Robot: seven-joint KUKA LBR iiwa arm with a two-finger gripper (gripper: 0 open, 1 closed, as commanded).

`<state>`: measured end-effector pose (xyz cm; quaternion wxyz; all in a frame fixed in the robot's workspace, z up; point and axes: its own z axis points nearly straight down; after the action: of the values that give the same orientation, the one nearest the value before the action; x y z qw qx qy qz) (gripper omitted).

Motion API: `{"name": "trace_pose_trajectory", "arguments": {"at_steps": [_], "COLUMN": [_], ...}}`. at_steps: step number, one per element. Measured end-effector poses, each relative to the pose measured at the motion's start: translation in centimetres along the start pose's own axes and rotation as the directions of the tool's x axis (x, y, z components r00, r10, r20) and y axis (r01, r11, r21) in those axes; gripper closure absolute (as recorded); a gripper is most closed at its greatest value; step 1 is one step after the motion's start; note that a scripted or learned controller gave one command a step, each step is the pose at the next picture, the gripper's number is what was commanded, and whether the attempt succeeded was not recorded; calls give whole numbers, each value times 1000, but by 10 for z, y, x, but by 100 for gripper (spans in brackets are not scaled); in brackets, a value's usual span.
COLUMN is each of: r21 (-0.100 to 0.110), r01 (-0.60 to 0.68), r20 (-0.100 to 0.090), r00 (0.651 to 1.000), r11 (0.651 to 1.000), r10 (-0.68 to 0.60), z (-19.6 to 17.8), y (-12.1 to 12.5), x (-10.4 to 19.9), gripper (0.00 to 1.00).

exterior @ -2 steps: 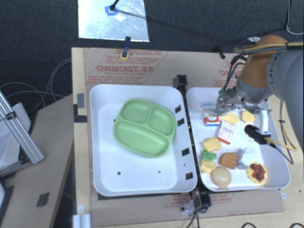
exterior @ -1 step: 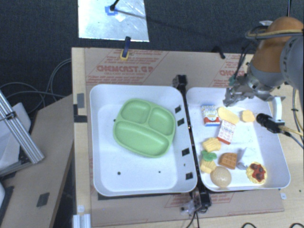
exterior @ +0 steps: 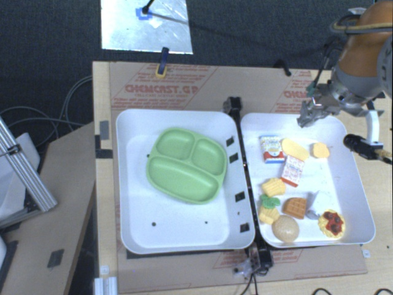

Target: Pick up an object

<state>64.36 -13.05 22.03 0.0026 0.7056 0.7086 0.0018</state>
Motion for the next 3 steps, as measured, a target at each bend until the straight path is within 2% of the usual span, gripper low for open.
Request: {"name": "trace_pose_trajectory", "arguments": {"at_steps": [1,2,3], "r21": [7,8,7], "r01": [2,3,-3], "r20": [-3,-3,-1], "r00": [1000,1000,1000], "r11": [1000,1000,1000], "r10": [-2,-3,3], "z": [-12,-8,-8], "y": [-39,-61,-79], "x": [41,75,71], "gripper": [100,100,100]}}
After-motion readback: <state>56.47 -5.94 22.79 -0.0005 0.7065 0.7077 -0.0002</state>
